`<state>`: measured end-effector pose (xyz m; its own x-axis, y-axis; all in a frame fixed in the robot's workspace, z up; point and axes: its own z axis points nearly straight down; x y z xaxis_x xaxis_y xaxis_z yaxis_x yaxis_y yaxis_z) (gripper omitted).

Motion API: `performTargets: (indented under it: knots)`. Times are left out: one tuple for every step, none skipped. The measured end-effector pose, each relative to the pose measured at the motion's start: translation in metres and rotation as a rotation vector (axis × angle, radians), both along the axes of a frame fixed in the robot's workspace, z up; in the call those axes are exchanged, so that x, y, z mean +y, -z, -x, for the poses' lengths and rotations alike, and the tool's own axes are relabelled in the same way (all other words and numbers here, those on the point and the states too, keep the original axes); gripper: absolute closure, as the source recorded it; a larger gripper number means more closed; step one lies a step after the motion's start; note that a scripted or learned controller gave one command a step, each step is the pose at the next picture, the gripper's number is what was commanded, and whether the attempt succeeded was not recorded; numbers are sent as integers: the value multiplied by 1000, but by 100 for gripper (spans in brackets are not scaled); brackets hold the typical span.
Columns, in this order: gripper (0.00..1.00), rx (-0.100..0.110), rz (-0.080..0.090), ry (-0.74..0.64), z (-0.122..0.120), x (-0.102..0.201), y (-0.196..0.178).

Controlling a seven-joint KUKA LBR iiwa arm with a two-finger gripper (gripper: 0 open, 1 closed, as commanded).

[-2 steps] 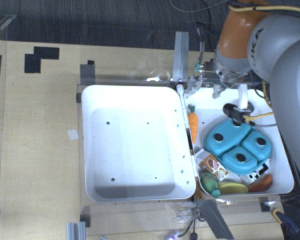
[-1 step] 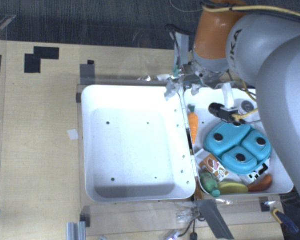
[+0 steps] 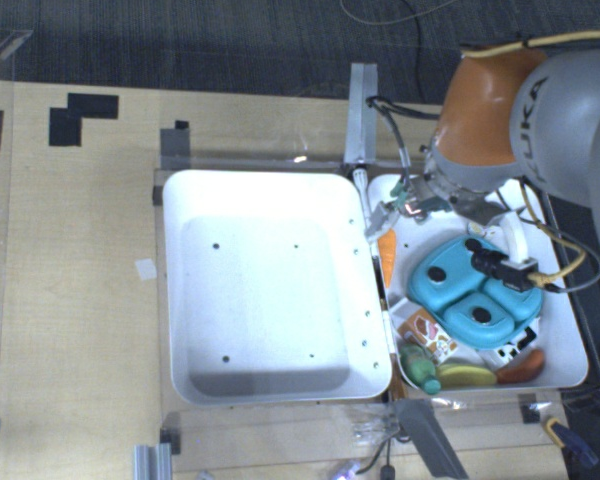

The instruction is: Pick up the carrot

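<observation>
The carrot point(image 3: 387, 259) is a thin orange stick lying lengthwise against the left wall of the right bin point(image 3: 578, 360), near its far end. My gripper point(image 3: 397, 208) hangs just above and beyond the carrot's far tip, at the bin's far-left corner. The grey arm with its orange band point(image 3: 485, 108) comes in from the upper right and hides the bin's far edge. Nothing is visibly lifted off the bin floor.
A blue two-lobed container point(image 3: 475, 290) takes up the middle of the right bin. A small printed box point(image 3: 427, 334), a green item point(image 3: 420, 367), a banana point(image 3: 466, 374) and a red item point(image 3: 521, 366) crowd its near edge. The left bin point(image 3: 270, 298) sits beside it.
</observation>
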<state>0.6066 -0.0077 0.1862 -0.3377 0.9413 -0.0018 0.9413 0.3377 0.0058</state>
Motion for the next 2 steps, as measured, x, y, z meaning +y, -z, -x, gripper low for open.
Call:
performTargets:
  knots:
    - [0, 0, 0, 0, 0, 0, 0]
    - [0, -1, 0, -143, -19, 31, 0]
